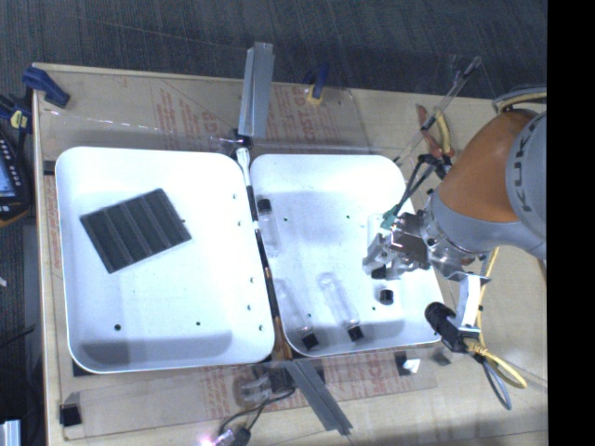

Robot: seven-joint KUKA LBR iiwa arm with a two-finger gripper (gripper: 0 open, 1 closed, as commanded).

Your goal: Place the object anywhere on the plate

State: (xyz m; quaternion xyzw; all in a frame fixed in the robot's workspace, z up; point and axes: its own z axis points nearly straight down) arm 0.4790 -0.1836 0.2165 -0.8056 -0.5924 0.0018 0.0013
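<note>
A dark grey ribbed plate lies flat in the left bin, towards its far left. Several clear vials with black caps lie in the right bin: one along its left wall, and two near its front edge. A small black cap-like piece sits near the right wall. My gripper hangs low over the right side of the right bin, just above that black piece. I see nothing clearly held in it.
A metal bar stands at the back between the bins, and another bracket lies at the front. Blue clamps sit at the bench's far left corner. The divider between the bins separates the vials from the plate.
</note>
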